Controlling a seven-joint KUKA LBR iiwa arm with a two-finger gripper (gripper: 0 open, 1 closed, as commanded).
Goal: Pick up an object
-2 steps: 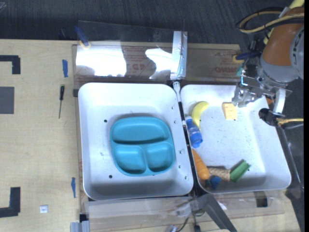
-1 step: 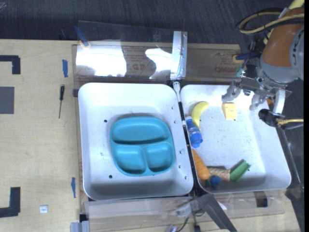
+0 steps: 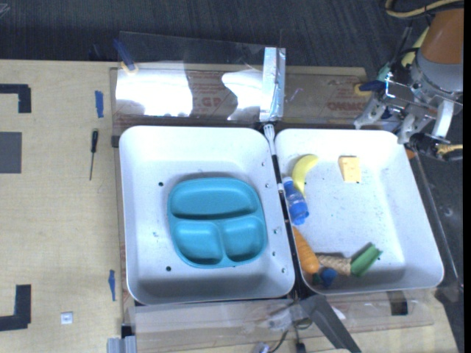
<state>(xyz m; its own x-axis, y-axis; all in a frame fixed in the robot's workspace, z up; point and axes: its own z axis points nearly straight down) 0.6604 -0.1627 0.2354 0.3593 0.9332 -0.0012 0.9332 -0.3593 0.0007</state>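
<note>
Yellow and curved, the toy banana (image 3: 303, 167) lies in the right bin (image 3: 412, 219), near its left wall and toward the far edge, well apart from the gripper (image 3: 412, 120). It looks like hollow plastic: probably light, stiff and smooth, so it could slide out of a pinch taken on the tapered tip. The thick middle of the curve, squeezed across its narrow width, seems the safer hold. Just below it, touching or nearly so, a small blue bottle (image 3: 296, 203) lies along the same wall, which may crowd a finger on that side. A yellow block (image 3: 351, 168) sits apart to the right, free on all sides and likely the easier pick. At the near edge an orange carrot (image 3: 306, 251), a brown piece (image 3: 333, 260) and a green piece (image 3: 365, 259) bunch together. The left bin (image 3: 140, 160) bears a blue divided tray (image 3: 217, 220). The arm's wrist hangs over the right bin's far right corner; whether the claw is spread or closed cannot be told.
</note>
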